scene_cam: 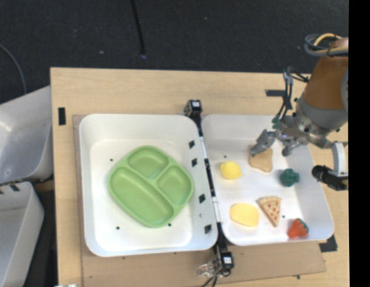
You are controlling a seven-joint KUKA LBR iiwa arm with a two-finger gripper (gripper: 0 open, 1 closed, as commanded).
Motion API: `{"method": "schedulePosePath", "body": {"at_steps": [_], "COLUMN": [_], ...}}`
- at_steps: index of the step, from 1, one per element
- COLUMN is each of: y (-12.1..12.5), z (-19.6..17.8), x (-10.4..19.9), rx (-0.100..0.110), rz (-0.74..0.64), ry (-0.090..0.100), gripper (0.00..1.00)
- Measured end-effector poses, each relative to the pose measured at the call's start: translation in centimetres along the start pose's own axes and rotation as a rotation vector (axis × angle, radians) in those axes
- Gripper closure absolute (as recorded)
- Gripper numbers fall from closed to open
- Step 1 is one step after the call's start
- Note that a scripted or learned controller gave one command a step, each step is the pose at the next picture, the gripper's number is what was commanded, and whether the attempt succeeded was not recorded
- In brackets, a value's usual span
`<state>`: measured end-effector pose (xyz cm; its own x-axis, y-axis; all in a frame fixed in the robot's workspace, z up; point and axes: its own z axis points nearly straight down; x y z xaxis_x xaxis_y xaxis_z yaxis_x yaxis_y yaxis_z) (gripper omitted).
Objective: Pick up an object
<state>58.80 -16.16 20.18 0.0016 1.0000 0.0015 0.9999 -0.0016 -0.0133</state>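
Camera view shows the pincer [277, 143] low over the far part of the right bin [310, 229], its two fingers spread apart in a released pose, one reaching left and one right. A tan piece [262, 161] lies just under and beside the left finger [263, 142]; whether they touch cannot be told, and nothing sits between the fingers. The grey arm [324, 97] with its orange band comes in from the right edge of the table [131, 91].

Near the tan piece, toward the bin's left wall, lies a small yellow ball [231, 171]. A dark green lump [289, 177] rests just right of the tan piece, near the right wall. Along the near edge of the bin are a larger yellow piece [244, 214], a pizza slice [271, 210] just beside it, and a red strawberry [297, 228] in the near right corner. All are apart from one another.

The left bin [92, 226] holds a green divided plate [150, 185], lying flat near its middle, with three compartments. Black clips [193, 107] join the two bins at the far and near ends of their shared wall.
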Motion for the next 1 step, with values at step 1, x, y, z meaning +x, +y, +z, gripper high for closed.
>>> {"method": "schedulePosePath", "body": {"at_steps": [1], "y": [0.3], "z": [-0.85], "x": [0.05], "rx": [-0.014], "rz": [-0.003], "ry": [-0.002], "gripper": [0.0]}}
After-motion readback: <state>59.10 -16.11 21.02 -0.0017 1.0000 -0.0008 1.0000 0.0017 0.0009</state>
